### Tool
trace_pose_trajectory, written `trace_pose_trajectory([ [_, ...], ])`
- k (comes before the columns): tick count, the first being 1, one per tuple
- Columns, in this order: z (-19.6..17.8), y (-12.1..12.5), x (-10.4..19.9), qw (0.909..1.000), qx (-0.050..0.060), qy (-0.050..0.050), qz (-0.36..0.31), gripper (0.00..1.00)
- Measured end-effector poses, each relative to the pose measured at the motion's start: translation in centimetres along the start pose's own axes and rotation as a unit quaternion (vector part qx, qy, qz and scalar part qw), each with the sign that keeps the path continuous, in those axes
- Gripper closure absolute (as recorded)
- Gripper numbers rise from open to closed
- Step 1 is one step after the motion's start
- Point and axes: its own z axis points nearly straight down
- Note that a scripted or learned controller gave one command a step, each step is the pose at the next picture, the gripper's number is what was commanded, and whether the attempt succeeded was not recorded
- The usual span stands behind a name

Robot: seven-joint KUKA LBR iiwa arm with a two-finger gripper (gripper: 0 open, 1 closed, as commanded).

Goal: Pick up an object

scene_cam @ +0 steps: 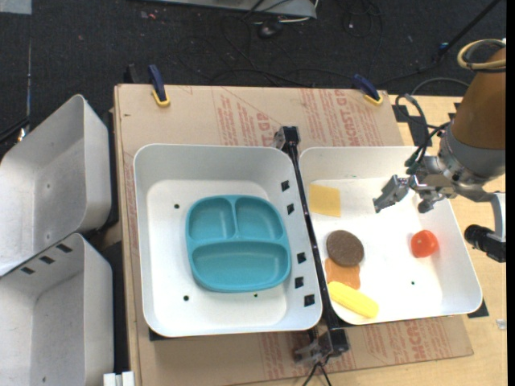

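The gripper (406,193) is seen above the right bin (460,300) with its fingers (389,195) spread wide and nothing between them, the red ball (424,244) lying just below and the yellow square (325,200) to the left. The ball is judged likely to roll away if it is nudged by one finger before the other closes.

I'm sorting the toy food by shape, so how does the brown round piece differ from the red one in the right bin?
The brown disc is flat and dark, while the red piece is rounder, ball-like and bright. The brown disc looks wider than the red piece. The brown disc sits near the bin's left side, touching an orange piece; the red piece lies alone toward the right. Both rest on the floor of the right bin.
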Motion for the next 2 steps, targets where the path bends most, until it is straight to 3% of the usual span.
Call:
trace_pose_trajectory([
  [1, -0.7, 0.3, 0.0, 1.0, -0.006, -0.001, -0.002, 0.0],
  [2, 5.7, 0.0, 0.3, 1.0, -0.004, -0.001, 0.0, 0.0],
])
